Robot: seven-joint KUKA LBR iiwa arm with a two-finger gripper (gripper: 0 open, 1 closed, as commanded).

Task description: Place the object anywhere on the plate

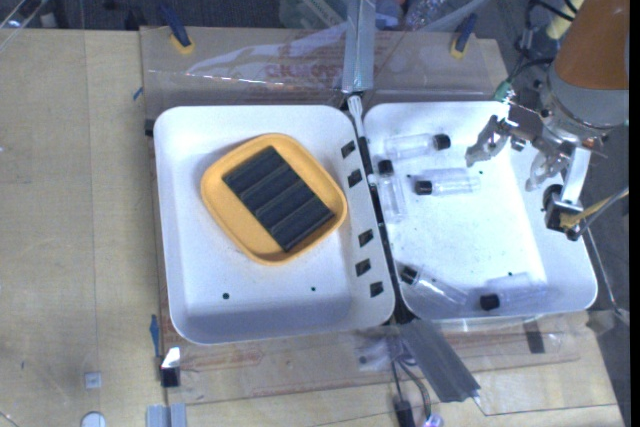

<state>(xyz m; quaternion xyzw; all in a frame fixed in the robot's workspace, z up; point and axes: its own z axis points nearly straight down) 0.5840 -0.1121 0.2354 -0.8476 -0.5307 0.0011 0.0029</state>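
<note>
The pale wooden surface (70,215) carries two shallow white bins side by side. The left bin (190,305) holds a yellow plate (222,205) with rounded corners, tilted at an angle, and a dark ribbed block (278,198) lies on its middle. The right bin (470,245) holds several small clear vials with black caps — one near the top (418,144), one just below it (443,183), and one at the bottom edge (450,293). The grey arm with its orange band (597,35) comes in from the right, and the gripper (525,158) hangs over the right bin's upper right part — fingers spread apart, with nothing between them.
</note>
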